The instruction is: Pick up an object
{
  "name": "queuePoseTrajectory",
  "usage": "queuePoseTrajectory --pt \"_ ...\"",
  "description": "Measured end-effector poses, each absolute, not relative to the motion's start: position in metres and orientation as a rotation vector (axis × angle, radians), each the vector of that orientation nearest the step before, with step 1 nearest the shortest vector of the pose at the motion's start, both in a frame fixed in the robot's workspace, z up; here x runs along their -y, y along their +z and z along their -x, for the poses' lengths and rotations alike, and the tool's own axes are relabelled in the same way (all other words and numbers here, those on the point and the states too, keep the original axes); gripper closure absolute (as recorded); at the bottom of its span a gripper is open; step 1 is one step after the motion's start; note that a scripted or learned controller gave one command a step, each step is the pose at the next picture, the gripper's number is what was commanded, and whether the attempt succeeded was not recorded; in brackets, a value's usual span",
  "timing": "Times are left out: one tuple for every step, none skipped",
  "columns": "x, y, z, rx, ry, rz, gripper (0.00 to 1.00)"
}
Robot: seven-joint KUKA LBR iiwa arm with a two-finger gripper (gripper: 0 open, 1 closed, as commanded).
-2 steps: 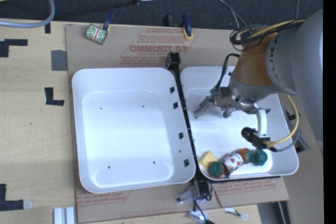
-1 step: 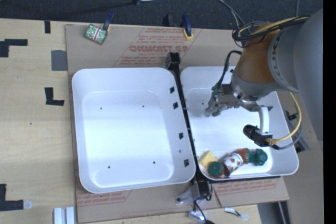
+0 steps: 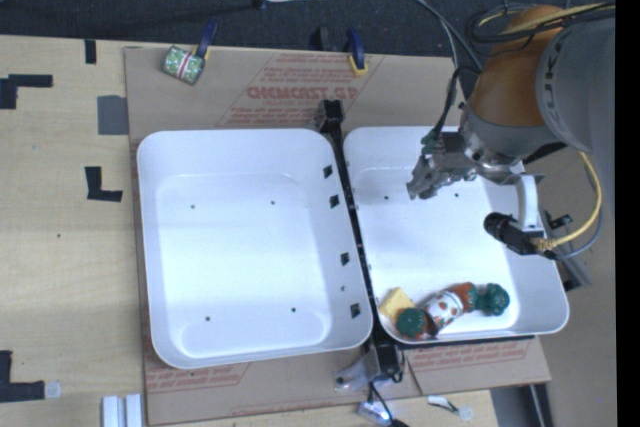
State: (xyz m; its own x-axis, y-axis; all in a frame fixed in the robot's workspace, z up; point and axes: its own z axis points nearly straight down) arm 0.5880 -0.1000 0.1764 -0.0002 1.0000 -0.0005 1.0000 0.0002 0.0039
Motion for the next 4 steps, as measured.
queuePoseTrajectory --pt "0.100 0.229 -0.589 -2.220 0.004 -2.219 1.00" --pt "0.052 0.233 -0.597 -2.227 0.001 -2.217 1.00" --pt "0.000 0.221 -0.593 -2.227 -0.001 -2.218 1.00" --pt "-0.044 0.216 -0.595 -2.227 -0.001 -2.218 1.00"
